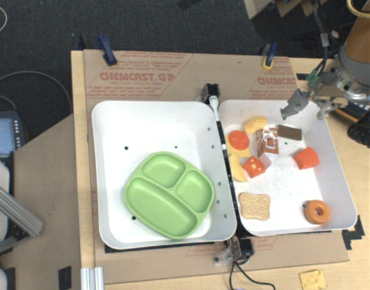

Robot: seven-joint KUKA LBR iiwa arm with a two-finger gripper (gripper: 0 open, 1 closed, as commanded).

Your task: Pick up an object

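You have the gripper [307, 103] hanging over the far right corner of the right bin [339, 180], the grey arm [354, 59] reaching in from the surface's right edge. Its jaws stand apart, with nothing between them; one finger [293, 106] points down toward the bin's far wall.

Look in the right bin for your candidates. A brown chocolate-like bar [289, 132] lies just below the gripper, near the far edge. Beside it stands a small brown and white carton [268, 142], with a yellow ridged piece [254, 124] and a red round slice [238, 140] toward the bin's left wall. A red cube with yellow specks [254, 167] rests against a pale yellow piece [237, 168]. An orange block [306, 158] sits alone toward the right wall. Near the front edge you see a slice of toast [255, 205] and, in the front right corner, a glazed doughnut [317, 211].

The left bin [112, 125] carries a green divided plate [168, 193] in its front half. Both bins rest on a cardboard sheet [149, 71] clamped to the surface at its far edge.
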